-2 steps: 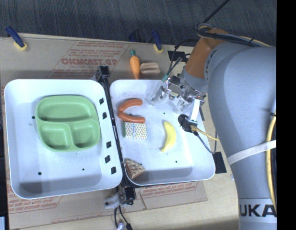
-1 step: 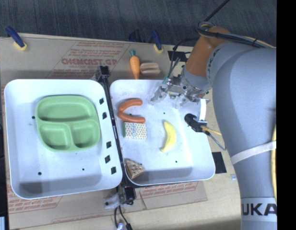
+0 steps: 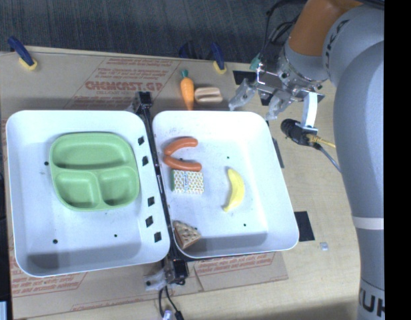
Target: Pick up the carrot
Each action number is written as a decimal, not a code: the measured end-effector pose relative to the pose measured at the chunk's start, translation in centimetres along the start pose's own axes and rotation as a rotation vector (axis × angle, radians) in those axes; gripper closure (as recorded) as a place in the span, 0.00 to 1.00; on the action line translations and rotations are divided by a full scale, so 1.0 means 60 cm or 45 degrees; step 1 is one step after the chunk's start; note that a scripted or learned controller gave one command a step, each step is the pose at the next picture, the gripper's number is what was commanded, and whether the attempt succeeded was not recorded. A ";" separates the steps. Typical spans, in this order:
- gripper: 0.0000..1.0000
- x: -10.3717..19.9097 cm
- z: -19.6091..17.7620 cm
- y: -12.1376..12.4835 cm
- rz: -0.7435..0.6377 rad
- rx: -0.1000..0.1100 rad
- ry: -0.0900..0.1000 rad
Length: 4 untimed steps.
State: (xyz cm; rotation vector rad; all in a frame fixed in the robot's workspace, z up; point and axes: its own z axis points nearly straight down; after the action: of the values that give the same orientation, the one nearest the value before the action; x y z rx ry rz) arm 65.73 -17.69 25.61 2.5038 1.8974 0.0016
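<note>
Nearest, at the lower rim of the right bin (image 3: 282,227), a wedge of toast-coloured food (image 3: 186,233) sits in the bin's near-left corner, hard against the divider between the two bins. Up from it, a small speckled white block (image 3: 188,182) lies flat, and to its right, apart, a banana (image 3: 235,189) curves along the bin floor. Two reddish sausages (image 3: 181,153) lie just above the block, one arched over the other, close to the left wall. Left bin (image 3: 18,199) carries a green compartment tray (image 3: 94,170), set flat, roughly centred. Beyond both bins, on the bare cardboard sheet (image 3: 112,79), the carrot (image 3: 186,92) lies outside any bin, just past the far rim of the right bin near its left corner, orange body with green top pointing away. A small tan and pink bun-like piece (image 3: 208,95) lies just beside it on the right. Gripper (image 3: 257,100) hangs over the far-right corner of the right bin, well to the right of the carrot, with the bun piece between them; no contact with the carrot. Fingers appear spread, nothing between them. Grey arm with orange band (image 3: 315,19) rises behind it at far right.
</note>
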 end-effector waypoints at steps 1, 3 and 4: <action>0.00 -0.026 0.275 0.005 0.161 0.007 -0.001; 1.00 0.032 0.104 -0.010 0.707 0.005 -0.002; 1.00 0.162 0.092 -0.065 0.668 0.009 -0.001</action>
State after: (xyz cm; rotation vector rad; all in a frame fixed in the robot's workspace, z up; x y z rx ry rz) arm 64.62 -7.30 20.12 2.9154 1.1852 -0.0062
